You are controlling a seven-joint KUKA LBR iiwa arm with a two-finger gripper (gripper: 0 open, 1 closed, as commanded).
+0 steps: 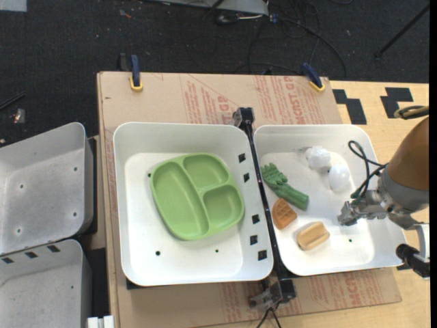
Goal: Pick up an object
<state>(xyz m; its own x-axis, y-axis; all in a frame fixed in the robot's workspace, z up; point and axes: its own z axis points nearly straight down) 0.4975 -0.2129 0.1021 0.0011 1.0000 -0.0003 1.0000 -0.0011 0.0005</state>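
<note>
Gripper (pixel 349 214) low in right bin, grip state unreadable; tan rounded foam block (pixel 313 236) lies just camera-left, slightly nearer.

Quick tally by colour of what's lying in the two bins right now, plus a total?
Green: 2, the divided plate in the left bin and the green toy in the right bin.
White: 2, the two round white things.
Tan or orange: 2, the waffle-like piece and the bread-like block.
Total: 6.
</note>
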